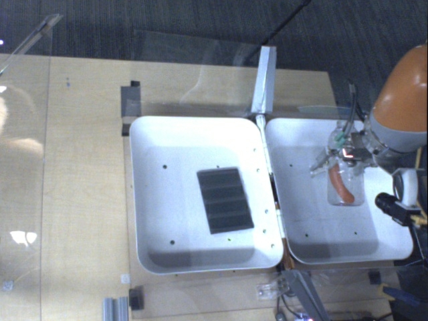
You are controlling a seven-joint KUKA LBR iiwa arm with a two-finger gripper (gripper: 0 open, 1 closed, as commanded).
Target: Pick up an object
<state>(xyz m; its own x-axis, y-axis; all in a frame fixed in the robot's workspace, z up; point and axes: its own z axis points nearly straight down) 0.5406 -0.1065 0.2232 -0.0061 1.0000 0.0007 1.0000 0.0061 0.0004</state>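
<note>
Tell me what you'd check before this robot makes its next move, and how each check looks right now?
1. Hand over a bin: ok, it is above the right bin.
2. Target under the hand: ok, an orange-red object lies directly below it.
3. Object actually gripped: cannot tell, the clear parts around it blur the view.
4. Other pickable item: ok, a dark ridged block lies flat in the left bin.
5. Both bins sit level, side by side: ok.
</note>
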